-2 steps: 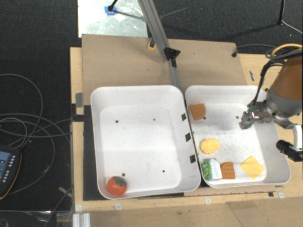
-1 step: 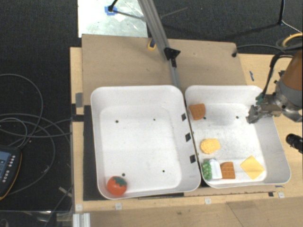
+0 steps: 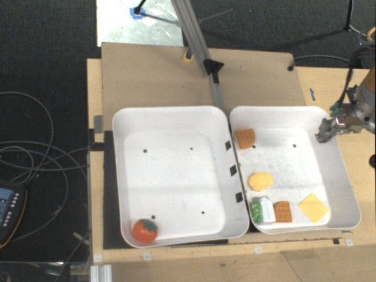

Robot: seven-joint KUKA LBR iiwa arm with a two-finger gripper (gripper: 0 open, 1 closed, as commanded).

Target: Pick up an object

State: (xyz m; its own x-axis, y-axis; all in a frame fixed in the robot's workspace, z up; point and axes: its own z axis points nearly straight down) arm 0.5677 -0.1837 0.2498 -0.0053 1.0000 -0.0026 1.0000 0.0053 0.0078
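My gripper point(image 3: 326, 133) hangs at the right edge of the right bin point(image 3: 329, 157), above its upper right rim, with nothing visibly held. In that bin lie an orange-brown bread piece point(image 3: 245, 137) at the upper left, a yellow corn-like piece point(image 3: 260, 181) in the middle, a green and white item point(image 3: 261, 210) and a brown waffle-like block point(image 3: 282, 211) at the front, and a yellow cheese wedge point(image 3: 313, 207) at the front right. A red tomato point(image 3: 144, 231) sits in the left bin's point(image 3: 170, 122) front left corner.
A grey pole point(image 3: 194, 28) slants down from the top to the seam between the bins. Black cables and a handheld pendant point(image 3: 9, 207) lie on the dark floor at left. Brown bench board surrounds the bins.
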